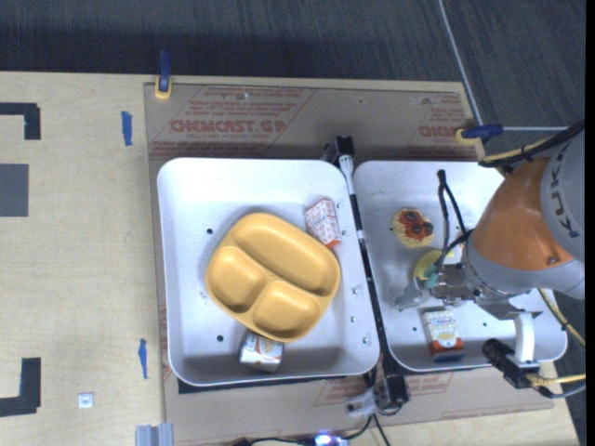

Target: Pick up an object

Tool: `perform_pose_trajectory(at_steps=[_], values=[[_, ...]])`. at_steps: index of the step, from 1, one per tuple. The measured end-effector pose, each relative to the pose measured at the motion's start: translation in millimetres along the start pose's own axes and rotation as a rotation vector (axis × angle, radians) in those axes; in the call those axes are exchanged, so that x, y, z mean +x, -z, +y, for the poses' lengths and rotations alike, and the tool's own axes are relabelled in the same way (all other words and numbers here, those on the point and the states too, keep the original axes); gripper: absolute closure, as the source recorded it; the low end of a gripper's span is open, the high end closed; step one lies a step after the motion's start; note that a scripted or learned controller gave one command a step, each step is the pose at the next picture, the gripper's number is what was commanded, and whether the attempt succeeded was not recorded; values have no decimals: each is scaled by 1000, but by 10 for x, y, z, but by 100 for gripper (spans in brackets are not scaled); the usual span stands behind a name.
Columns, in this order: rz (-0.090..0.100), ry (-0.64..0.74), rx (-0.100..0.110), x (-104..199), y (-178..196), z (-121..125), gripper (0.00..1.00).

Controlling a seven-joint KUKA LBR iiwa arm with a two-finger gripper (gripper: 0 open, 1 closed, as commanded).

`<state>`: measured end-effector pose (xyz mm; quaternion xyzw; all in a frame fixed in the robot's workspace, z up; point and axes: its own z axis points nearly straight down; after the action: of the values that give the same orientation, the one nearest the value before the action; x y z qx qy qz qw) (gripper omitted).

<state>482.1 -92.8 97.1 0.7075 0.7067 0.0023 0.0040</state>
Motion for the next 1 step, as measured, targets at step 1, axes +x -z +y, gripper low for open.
perform_pose_trajectory(at_steps=[1], values=[[3,2,8,14,-111,-24,0]])
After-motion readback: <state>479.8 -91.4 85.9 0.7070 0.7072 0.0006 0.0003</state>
